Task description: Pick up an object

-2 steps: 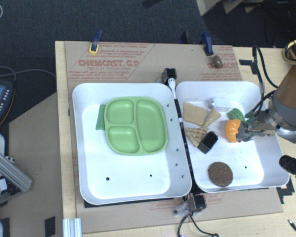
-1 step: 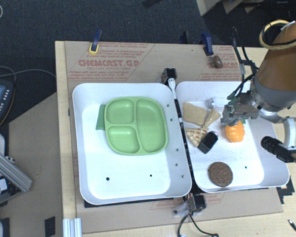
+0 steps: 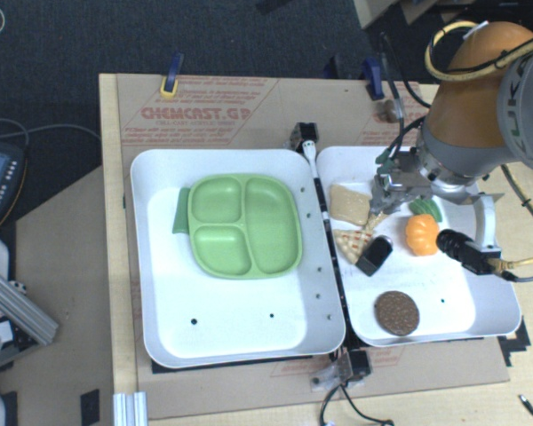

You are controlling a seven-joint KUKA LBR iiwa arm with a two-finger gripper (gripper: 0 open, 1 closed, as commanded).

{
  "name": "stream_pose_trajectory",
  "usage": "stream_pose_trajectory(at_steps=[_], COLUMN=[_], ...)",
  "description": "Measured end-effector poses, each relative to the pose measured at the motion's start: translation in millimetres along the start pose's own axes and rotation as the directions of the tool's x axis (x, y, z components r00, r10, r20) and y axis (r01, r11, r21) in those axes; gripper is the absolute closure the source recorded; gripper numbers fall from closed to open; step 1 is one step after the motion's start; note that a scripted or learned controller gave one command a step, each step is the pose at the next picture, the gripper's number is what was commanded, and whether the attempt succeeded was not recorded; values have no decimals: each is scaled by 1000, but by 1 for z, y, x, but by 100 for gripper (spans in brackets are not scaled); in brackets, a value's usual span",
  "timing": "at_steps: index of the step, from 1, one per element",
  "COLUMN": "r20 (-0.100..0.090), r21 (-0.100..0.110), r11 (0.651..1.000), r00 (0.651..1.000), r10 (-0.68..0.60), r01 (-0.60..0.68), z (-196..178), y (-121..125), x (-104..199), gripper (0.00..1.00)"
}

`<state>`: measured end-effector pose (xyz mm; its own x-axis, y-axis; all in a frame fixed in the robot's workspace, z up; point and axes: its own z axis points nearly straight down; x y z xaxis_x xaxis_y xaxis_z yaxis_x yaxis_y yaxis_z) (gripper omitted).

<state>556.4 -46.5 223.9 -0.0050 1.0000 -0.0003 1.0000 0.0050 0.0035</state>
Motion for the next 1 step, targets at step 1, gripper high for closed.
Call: stream_pose_trajectory(at_steps=[1], r20=[0], r21=[-1], r11=[1000], r00=[1000], r10=[0], r01=[0], z=[9], y=[42], x=[40], gripper=[100])
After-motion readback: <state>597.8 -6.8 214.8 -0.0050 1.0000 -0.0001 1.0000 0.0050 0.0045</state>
